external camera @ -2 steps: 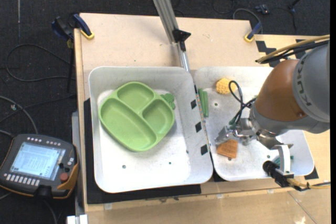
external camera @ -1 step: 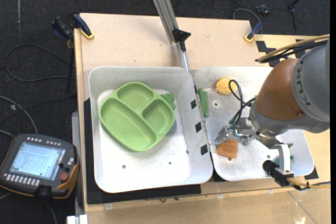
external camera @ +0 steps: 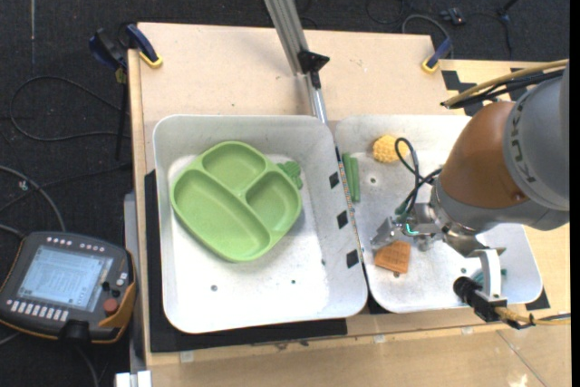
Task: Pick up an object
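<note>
Jaws (external camera: pixel 396 233) low in the right bin (external camera: pixel 435 130), just above an orange-brown wedge (external camera: pixel 393 259) — likely the pick target. Whether they are released or clenched — cannot tell. Yellow lump (external camera: pixel 387 149) lies well beyond them; green divided plate (external camera: pixel 237 199) in the neighbouring bin.

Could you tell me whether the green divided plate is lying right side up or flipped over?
Right side up: the green divided plate shows its three hollow compartments facing upward.

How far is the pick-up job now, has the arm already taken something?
Done: the gripper has reached into the right bin and sits just above the orange piece. In hand: nothing visibly held; the piece lies on the bin floor. Left: grasp and lift it. The yellow object and green plate lie apart.
</note>
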Robot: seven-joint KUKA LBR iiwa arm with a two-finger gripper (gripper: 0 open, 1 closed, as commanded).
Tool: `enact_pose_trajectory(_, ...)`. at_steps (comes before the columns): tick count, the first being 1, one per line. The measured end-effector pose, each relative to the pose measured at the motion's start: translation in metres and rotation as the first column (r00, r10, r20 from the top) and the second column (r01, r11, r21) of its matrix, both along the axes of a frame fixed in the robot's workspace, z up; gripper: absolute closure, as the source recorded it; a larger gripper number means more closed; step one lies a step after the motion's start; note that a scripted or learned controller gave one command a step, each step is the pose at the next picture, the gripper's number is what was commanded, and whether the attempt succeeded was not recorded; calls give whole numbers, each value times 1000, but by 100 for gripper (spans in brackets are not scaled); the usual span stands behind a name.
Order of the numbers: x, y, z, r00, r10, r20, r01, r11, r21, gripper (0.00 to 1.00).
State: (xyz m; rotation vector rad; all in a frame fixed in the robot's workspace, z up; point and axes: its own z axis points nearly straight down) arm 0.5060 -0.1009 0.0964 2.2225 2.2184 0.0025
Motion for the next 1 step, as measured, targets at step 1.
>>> enact_pose_trajectory(1, 12, 6, 0, 1000, 4, 0, -4, 1000, -1, 0)
